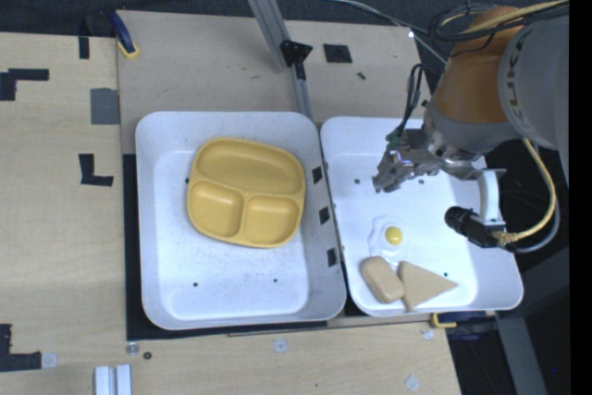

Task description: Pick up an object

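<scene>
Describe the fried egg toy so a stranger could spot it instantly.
Start at the right-hand white bin, the one the arm reaches into. Near its front, just below the tool, lies the fried egg: a flat white patch with a round yellow yolk. The tan bread roll and tan wedge beside it have no yolk.

The only writing I can make out stands on my own arm point(541, 83), at the far right of the scene: dark capital letters run down the grey casing, cut off by the frame, and "UK" is about all that reads. Nothing else carries text I can read.
</scene>
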Controlling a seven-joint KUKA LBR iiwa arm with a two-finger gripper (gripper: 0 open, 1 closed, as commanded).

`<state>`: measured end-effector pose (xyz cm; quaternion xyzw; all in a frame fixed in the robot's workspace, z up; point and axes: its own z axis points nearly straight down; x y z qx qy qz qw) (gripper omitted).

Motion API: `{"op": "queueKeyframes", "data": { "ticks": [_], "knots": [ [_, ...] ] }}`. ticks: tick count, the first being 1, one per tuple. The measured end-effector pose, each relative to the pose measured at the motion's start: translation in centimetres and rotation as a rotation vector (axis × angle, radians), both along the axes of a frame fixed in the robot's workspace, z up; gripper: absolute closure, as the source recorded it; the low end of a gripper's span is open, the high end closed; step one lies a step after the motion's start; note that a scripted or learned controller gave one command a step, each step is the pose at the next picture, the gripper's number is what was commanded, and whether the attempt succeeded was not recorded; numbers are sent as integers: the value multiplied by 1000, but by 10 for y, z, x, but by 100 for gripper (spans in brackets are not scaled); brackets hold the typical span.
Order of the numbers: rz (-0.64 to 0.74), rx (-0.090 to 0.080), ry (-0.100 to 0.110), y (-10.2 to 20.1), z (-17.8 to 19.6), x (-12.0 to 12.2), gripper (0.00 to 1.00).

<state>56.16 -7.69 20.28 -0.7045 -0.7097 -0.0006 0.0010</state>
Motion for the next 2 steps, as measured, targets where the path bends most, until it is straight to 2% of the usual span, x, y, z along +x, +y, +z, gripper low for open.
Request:
{"op": "queueKeyframes", "data": {
  "ticks": [1,2],
  "knots": [
    [-1,-1,-1,54,14,19,100],
    [-1,-2,1,105,5,37,100]
  ]
}}
